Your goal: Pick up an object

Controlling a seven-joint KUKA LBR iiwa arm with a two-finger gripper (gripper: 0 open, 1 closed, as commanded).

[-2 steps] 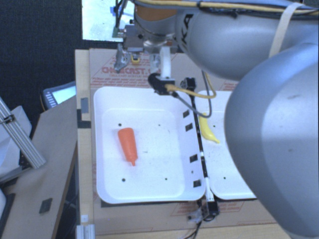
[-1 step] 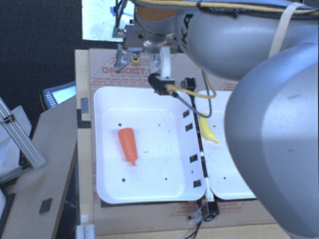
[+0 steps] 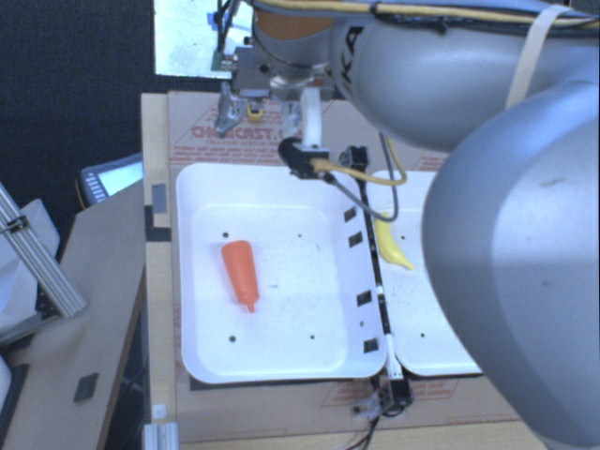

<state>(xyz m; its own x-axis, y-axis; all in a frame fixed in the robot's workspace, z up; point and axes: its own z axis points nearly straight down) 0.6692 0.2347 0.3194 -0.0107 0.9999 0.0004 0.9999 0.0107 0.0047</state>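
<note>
Bench (image 3: pixel 159 251) surface pale wood, with a cardboard sheet (image 3: pixel 202 131) printed in red lettering lying under both bins. Left bin (image 3: pixel 187 279) white, shallow, rounded corners, a few small dark dots on its floor. Right bin (image 3: pixel 412 345) touches it along a seam carrying black clips and a thin cable (image 3: pixel 379 298); most of the right bin is covered by the arm (image 3: pixel 506 214). Orange carrot-shaped object (image 3: pixel 240 272) lies flat in the left bin, left of its centre, thick end toward the far edge, tapered end toward the near edge, clear of the walls. Yellow banana-like object (image 3: pixel 392 247) lies in the right bin just beside the seam, its far end partly crossed by a loop of cable, its right side cut off by the arm. Surroundings dark blue-black; a bright pale rectangle (image 3: pixel 187 22) shows beyond the far edge of the bench, a grey panel (image 3: pixel 108 178) and a ribbed metal rail (image 3: pixel 37 261) sit off the bench's left edge. Gripper (image 3: pixel 267 120) hangs above the far edge of the left bin, over the cardboard, well apart from the carrot; two fingers point down with a clear gap between them, spread wide, nothing between them. Left finger (image 3: pixel 226 115) grey metal, right one white. Wrist with the orange band is cropped by the top of the frame.
</note>
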